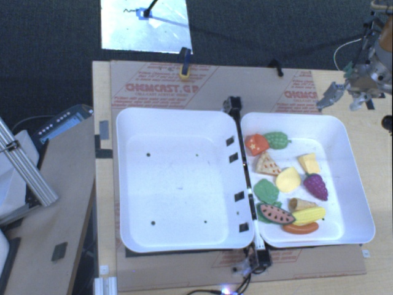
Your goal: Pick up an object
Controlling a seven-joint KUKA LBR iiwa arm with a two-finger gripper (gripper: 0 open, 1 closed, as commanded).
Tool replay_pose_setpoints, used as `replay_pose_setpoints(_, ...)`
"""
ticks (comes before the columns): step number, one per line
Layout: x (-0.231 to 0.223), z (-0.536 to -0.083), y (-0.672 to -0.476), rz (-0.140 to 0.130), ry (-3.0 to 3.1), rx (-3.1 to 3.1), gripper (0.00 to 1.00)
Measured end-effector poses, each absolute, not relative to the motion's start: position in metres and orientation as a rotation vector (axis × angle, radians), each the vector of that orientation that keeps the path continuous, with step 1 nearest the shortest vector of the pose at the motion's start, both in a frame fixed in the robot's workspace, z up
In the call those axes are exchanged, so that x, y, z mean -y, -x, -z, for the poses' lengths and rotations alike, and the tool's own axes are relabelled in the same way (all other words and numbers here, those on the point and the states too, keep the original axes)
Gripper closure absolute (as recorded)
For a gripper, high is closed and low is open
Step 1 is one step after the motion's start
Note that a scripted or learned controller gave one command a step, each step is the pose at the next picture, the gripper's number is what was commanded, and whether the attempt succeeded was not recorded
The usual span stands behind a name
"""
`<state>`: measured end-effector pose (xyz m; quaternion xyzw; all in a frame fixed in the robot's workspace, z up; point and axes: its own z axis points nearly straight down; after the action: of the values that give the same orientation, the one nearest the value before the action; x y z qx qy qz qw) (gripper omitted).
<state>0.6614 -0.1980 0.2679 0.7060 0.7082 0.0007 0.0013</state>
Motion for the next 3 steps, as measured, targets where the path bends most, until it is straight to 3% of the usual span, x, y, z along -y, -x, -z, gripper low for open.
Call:
replay_pose_setpoints(1, 0.142, -0.102, -0.668, -0.002, -2.216, -2.234, 0.00)
replay_pose_setpoints(2, 0.153, -0.084, -0.610, 0.001, -2.222, -2.222, 0.00)
replay_pose_setpoints(3, 0.082, -0.085, -0.647, -0.005, -2.210, -2.231, 0.00)
